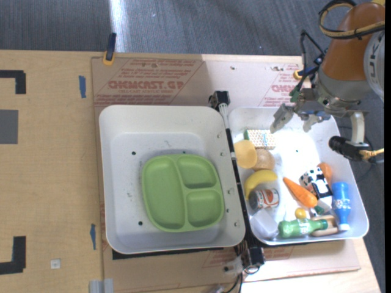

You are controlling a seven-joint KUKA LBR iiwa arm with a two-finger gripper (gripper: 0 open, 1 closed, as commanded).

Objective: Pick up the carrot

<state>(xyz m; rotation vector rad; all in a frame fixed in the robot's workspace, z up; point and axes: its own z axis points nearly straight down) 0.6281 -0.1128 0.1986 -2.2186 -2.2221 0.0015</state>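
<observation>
The gripper (297, 119) hangs open over the right bin (357, 221). The carrot (299, 191) lies below it among toys. A green tray (182, 191) sits in the left bin (122, 163).

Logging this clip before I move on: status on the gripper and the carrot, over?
Gripper open, over right bin's far end, holding nothing. Carrot lies apart from it, mid-bin. Crowded: can one side, black-and-white toy the other, yellow piece touching.

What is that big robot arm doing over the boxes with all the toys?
The grey and orange robot arm reaches in from the right, and its gripper hangs over the far end of the right white bin. It is meant to pick up the orange toy carrot, which lies untouched among the other toys, nearer the bin's front. The left white bin holds a green divided plate.
</observation>
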